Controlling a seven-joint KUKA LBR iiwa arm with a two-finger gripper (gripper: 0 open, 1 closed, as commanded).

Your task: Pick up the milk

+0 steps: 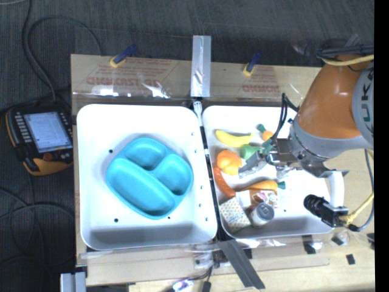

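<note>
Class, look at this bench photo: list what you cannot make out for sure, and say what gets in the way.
- Gripper: whether it is open or shut, blurred among the toy food in the camera view.
- Milk: its label, too small to read.
- Right bin: its far right side, covered by the arm.
- Carrot: partly hidden under the gripper.

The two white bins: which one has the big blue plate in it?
The left bin. It holds the blue plate; the right bin holds toy food.

The milk (262, 201), a small white-and-orange carton with a grey cap, lies tipped at the right bin's front.
</note>
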